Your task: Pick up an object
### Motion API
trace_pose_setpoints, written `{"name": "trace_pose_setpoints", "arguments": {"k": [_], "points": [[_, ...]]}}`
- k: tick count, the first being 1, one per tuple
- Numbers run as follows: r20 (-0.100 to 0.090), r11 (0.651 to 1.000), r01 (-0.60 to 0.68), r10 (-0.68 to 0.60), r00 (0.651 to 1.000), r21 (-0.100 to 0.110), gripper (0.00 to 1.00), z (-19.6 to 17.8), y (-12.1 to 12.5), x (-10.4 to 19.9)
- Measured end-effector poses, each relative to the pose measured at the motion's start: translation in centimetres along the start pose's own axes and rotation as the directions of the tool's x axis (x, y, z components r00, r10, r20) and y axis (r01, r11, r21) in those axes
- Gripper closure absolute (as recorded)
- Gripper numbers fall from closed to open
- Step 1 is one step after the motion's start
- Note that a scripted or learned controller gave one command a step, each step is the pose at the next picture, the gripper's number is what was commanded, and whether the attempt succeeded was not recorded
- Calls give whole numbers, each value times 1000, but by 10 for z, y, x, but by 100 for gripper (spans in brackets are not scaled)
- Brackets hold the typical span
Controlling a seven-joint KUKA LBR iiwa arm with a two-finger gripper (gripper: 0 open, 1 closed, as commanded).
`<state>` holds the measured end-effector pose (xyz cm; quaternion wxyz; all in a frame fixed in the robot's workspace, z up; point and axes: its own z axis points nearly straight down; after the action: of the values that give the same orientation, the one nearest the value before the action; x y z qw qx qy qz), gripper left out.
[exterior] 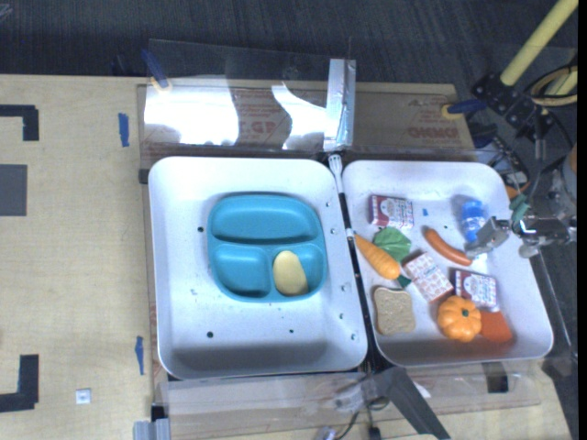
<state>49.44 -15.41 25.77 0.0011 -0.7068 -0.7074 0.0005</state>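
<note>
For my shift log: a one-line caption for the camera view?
Gripper at the right bin's edge near a blue bottle; yellow potato on the teal tray.

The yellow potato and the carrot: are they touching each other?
Apart. The camera view shows the potato in the blue tray, left bin; the carrot lies in the right bin.

The pincer (488, 235) hangs over the right white bin (431, 183), near its far right rim. The left white bin (183, 328) sits well to the pincer's left and holds a blue divided tray (261, 216). A clear plastic panel (238, 108) stands beyond both bins. Farther left stretches the wooden bench (64, 246) with blue tape strips (124, 128). A yellow pole (546, 26) slants beyond the pincer.
</note>
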Motion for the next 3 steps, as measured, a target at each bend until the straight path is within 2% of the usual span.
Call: {"name": "trace_pose_setpoints", "arguments": {"k": [1, 2, 3], "points": [[0, 972, -236, 236, 972, 10, 0, 118, 58, 42], [1, 1000, -9, 9, 1000, -4, 0, 171, 98, -6], [2, 1000, -11, 12, 1000, -9, 100, 159, 99, -6]]}}
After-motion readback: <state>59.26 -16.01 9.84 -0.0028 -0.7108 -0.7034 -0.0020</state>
